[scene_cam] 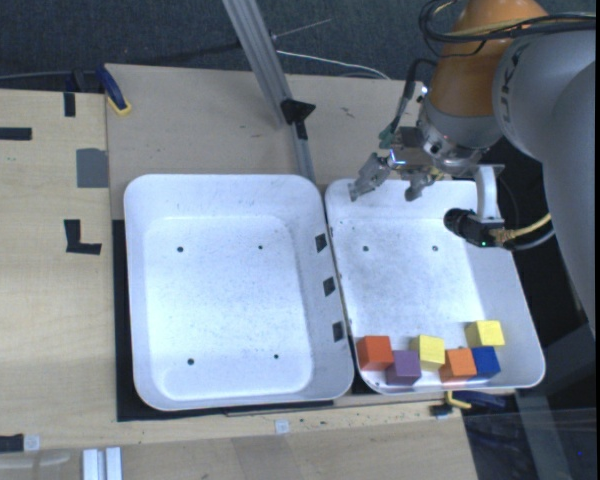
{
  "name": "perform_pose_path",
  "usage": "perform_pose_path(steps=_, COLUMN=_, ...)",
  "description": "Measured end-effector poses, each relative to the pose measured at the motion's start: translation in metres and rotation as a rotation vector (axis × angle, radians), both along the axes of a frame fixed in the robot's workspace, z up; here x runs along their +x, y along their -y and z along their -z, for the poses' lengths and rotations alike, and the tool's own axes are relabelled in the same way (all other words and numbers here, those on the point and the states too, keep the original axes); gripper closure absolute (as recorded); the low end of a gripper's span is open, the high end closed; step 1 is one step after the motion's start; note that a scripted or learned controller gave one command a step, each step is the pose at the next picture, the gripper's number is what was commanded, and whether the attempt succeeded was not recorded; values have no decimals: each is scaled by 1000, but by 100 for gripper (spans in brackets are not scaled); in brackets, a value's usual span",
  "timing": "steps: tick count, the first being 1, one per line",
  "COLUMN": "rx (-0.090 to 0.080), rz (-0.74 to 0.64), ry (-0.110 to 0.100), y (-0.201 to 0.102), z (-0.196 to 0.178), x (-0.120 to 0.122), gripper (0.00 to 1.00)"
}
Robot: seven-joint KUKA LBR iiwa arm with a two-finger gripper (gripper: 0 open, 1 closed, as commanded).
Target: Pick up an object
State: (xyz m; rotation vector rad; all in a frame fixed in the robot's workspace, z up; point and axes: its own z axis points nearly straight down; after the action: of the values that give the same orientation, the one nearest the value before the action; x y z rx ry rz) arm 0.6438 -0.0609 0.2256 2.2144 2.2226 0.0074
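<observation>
Wooden bench (40, 298), two white bins (230, 193)

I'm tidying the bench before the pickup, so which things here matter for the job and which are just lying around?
For the job: claw, orange blocks, yellow blocks, purple block, blue block, right bin.

Lying about: left bin, metal bar, black tape pieces.

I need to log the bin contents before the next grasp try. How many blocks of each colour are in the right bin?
Orange blocks: 2
Yellow blocks: 2
Purple block: 1
Blue block: 1
Total: 6, all clustered at the near edge of the right bin.
</observation>
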Motion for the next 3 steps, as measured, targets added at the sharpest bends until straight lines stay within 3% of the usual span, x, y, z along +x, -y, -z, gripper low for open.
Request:
perform_pose_path(steps=1, rx=1, rz=-4, ry=-9, y=-65, z=36, x=23, gripper=0)
perform_pose_path(steps=2, rx=-5, rz=10, ry=-8, y=22, z=34, x=16, gripper=0)
perform_pose_path(steps=3, rx=-3, rz=6, ry=-7, y=73, z=38, x=22, gripper=0)
